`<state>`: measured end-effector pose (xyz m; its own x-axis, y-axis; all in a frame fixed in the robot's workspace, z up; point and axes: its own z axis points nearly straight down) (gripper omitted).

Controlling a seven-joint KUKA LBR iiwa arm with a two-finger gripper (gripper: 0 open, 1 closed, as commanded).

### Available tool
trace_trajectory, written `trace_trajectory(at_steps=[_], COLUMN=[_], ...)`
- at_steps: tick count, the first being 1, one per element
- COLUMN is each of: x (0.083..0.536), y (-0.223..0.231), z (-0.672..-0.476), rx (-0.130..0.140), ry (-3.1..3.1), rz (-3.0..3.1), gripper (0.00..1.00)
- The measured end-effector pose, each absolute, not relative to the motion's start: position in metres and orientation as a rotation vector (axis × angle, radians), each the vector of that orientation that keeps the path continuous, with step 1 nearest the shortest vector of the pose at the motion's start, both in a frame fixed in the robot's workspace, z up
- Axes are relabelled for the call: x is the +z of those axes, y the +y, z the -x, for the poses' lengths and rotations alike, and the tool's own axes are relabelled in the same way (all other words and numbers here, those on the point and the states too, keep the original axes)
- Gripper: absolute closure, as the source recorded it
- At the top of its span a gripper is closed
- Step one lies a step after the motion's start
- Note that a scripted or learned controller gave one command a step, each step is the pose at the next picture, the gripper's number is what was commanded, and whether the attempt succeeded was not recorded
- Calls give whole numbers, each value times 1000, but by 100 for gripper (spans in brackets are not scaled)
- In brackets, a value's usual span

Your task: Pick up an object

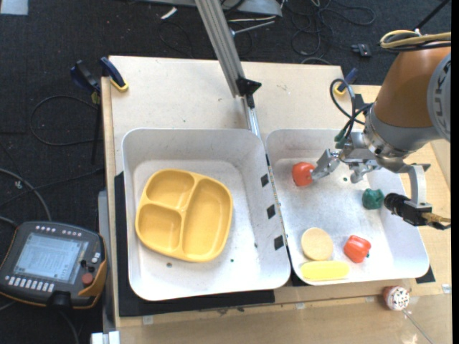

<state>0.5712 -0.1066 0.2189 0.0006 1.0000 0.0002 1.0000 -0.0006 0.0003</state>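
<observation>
- I see the claw [324, 165] low over the upper part of the right white bin [412, 246], its metal fingers [328, 162] pointing left toward the divider between the bins.
- The small round red object [303, 173] sits right at the fingertips, touching or nearly so; I cannot tell whether the fingers are spread or clenched, or whether they have it between them.
- Behind the claw, the grey wrist [398, 138] and the orange band [412, 84] rise toward the upper right, so the arm leans in over the bin's far right corner.
- A small green object [372, 198] lies just below the wrist, near the bin's right side.
- Toward the near edge I see a pale round disc [316, 243], a flat yellow oblong piece [324, 270] just under it, and a red pepper-like object [357, 247] beside them.
- The left white bin [143, 145] holds a yellow three-compartment plastic tray [185, 214], well apart from the claw.
- A grey handheld control pendant [51, 264] rests on the floor at the lower left.
</observation>
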Motion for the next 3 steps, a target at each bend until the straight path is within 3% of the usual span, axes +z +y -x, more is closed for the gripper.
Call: trace_trajectory(at_steps=[1,2,3], x=[229,220,193], y=[-106,-19,29], z=[-572,-605,-663], rx=[3,5,3], ry=[2222,2234,2230], rz=[-2219,-2210,-2214], gripper=[100,100,100])
